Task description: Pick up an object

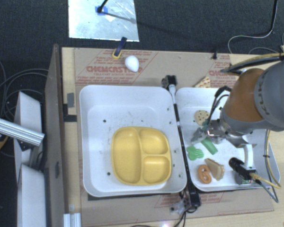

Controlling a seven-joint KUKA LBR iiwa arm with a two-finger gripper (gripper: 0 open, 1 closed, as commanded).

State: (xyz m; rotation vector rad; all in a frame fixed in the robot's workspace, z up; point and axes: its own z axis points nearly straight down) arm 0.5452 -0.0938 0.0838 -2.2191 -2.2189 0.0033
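Dark carpet (pixel 19 27) surrounds the bench, with black cables looping at the left and a sheet of silvery foil (pixel 103 12) lying beyond the far edge. Brown printed cardboard (pixel 104 65) covers the bench top, and a small white egg-shaped object (pixel 131 63) rests on it behind the bins. On the cardboard sit two shallow white bins side by side. Within the left white bin (pixel 99 108) lies a yellow plastic divided plate (pixel 141 155). My grey arm with its orange band reaches in from the right over the right white bin (pixel 191 98), and my pincer (pixel 203 132) hangs low there, just above a green plastic piece (pixel 204 148); whether its tips are wide or narrow I cannot tell. Near the front of that bin lie an orange pretzel-shaped toy (pixel 204 175) and a tan wedge (pixel 215 168), touching each other. A speckled round cracker (pixel 200 116) lies behind my pincer
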